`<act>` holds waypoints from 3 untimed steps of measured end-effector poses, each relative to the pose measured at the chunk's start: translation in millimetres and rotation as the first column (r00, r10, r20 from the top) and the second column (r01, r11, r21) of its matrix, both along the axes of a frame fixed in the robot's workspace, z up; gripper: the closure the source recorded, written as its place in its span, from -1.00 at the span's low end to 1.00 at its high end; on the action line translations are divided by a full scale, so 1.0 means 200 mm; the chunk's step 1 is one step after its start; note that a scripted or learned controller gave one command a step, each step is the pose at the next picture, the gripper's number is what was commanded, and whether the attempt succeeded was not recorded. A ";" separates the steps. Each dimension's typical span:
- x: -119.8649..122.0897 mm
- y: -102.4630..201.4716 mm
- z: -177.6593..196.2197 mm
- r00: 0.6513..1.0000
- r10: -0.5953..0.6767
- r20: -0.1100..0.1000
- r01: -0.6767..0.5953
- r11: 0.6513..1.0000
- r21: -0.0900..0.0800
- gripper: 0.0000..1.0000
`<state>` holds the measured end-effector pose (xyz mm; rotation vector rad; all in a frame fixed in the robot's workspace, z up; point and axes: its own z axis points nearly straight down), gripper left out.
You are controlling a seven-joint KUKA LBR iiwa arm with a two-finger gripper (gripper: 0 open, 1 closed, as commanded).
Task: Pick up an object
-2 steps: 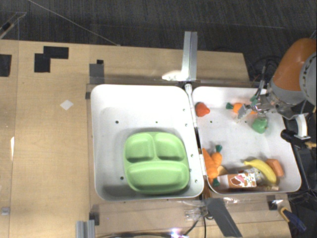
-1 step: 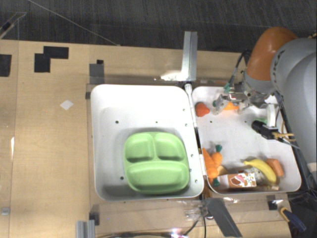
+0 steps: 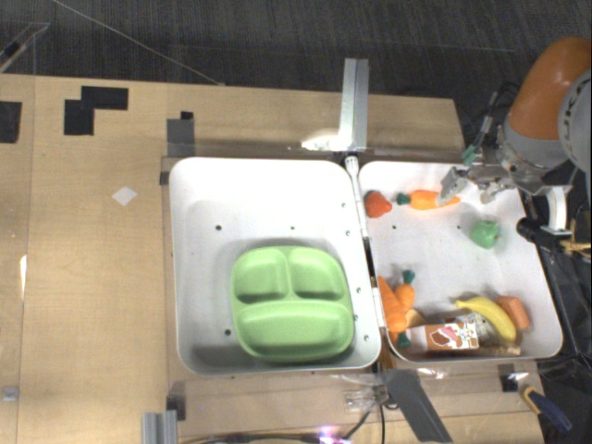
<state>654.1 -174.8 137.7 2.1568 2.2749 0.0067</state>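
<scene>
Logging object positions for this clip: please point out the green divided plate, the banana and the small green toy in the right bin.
green divided plate [image 3: 292,302]: camera view, middle ridge.
banana [image 3: 490,313]: camera view, mid-curve.
small green toy [image 3: 485,235]: camera view, its centre.

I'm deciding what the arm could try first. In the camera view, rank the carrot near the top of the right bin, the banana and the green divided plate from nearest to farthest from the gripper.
From the gripper:
1. Carrot, just to its left in the view, at the top of the right bin.
2. Banana, near that bin's lower edge.
3. Green divided plate, in the left bin.
</scene>
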 end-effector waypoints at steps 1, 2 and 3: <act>-0.25 0.13 0.04 0.991 0.137 -0.002 -0.137 0.991 0.000 -1.00; -0.02 0.40 -0.22 0.991 -0.132 -0.001 0.132 0.991 0.002 -1.00; -0.44 0.30 -0.23 0.988 -0.156 0.006 0.156 0.988 0.003 -1.00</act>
